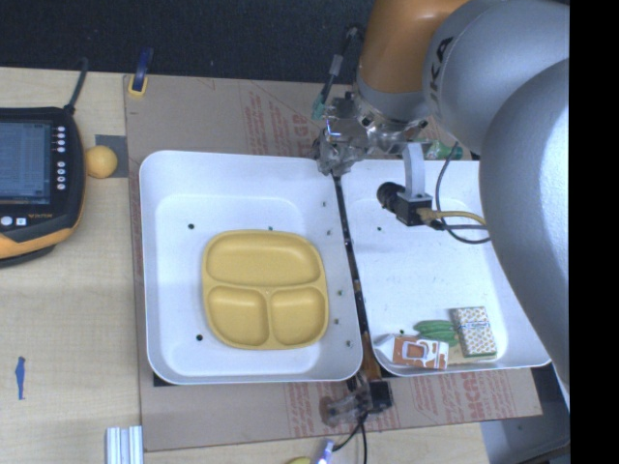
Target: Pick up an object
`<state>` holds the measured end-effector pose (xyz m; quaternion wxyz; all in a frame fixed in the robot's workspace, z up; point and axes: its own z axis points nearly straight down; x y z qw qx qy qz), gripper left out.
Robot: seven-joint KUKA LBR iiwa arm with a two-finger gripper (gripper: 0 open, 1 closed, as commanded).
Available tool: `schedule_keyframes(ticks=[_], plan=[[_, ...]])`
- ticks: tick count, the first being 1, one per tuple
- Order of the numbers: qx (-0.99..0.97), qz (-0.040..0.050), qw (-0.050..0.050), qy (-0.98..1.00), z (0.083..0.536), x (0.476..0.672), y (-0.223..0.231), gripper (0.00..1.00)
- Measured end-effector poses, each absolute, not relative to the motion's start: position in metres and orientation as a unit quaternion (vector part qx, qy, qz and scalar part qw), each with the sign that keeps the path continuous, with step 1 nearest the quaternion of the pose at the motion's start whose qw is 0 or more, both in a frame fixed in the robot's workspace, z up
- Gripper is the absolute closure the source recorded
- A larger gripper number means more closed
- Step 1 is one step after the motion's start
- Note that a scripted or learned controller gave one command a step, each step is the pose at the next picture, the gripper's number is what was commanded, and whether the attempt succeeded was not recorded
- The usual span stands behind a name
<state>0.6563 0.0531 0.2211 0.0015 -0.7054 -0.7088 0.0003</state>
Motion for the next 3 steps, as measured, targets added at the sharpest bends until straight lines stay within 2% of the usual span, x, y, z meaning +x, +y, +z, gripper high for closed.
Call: schedule_keyframes(ticks=[1,2,3], plan=[[-0.707,0.0005,0.000,-0.708,0.248,0.656,-0.016,1.00],[-0.705,0.0004,0.001,-0.709,0.244,0.656,0.062,1.00],[-0.707,0.0019,0.001,-0.708,0.222,0.656,-0.022,1.00]])
